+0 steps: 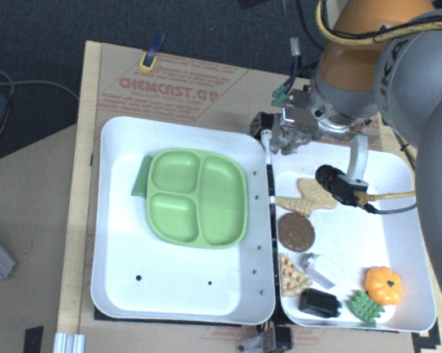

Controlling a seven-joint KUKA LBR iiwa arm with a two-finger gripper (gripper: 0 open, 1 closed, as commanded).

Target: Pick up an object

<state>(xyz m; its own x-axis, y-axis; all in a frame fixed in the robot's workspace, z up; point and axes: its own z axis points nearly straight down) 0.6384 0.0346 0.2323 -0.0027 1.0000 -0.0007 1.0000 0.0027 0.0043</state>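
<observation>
Left bin (115, 222): green tray (198, 198) with three compartments, lying flat, slightly left of the divider between bins. Right bin (417, 267): tan star cookie (310, 197) near the top-left, brown round cookie (296, 231) just below it, touching or nearly so. Below that a pizza slice (292, 275), a small grey piece (316, 268) beside it, a black block (320, 302) at the front edge. Further right a green leafy toy (365, 306) just beside an orange pumpkin (382, 285). Gripper (289, 136) sits over the top-left corner of the right bin, above the star cookie; can't tell if it's released or clenched, nothing visibly between its tips. Arm (432, 88) fills the upper right, orange band above the wrist
</observation>
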